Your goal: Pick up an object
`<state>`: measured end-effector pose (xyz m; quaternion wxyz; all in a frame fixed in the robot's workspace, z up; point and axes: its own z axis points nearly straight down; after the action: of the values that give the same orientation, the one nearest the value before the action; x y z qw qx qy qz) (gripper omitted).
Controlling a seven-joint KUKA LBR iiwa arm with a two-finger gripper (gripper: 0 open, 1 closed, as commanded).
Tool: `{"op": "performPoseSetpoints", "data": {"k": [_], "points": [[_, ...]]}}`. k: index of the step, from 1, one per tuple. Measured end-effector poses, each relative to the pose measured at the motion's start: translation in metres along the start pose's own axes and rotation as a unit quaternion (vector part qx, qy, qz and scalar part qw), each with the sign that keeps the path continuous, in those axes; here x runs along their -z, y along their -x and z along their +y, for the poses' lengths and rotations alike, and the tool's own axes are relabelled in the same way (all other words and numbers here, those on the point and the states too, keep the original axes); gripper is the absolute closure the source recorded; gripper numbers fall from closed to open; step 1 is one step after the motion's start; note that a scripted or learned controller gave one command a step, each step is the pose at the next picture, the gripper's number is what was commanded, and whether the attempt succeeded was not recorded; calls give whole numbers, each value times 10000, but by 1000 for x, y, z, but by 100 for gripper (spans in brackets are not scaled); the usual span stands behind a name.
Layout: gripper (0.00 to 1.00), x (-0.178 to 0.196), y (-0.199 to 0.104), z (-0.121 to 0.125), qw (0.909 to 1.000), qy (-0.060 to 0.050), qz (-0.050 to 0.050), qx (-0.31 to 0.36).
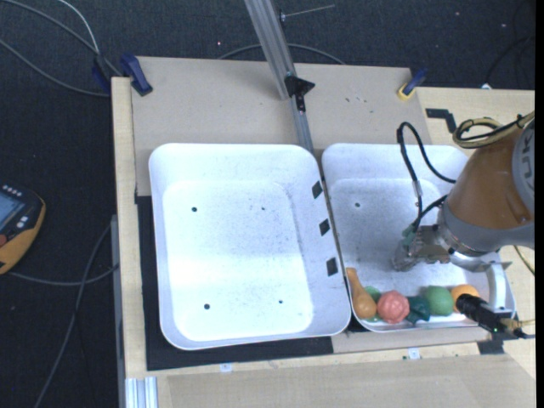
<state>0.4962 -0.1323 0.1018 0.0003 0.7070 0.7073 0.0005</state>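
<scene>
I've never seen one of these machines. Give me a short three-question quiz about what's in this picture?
1. True or false: the toys lie in the left bin.
2. Along which edge of the right bin are they lined up: A near, B far, C left?
3. Fill in: the tool is over the ____ bin.

Key: 1 false, they lie in the right bin. 2 A. 3 right.

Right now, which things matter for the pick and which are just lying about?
For the pick: gripper; right bin; in it, orange pear-shaped toy, pink ball, green ball, orange ball.

Lying about: left bin, blue clamps, handheld controller, floor cables.
</scene>
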Motion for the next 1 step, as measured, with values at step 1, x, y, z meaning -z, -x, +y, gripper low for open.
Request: {"op": "performPoseSetpoints", "data": {"k": [1], "points": [[100,47,9,3,10000,14,-5,-4]]}}
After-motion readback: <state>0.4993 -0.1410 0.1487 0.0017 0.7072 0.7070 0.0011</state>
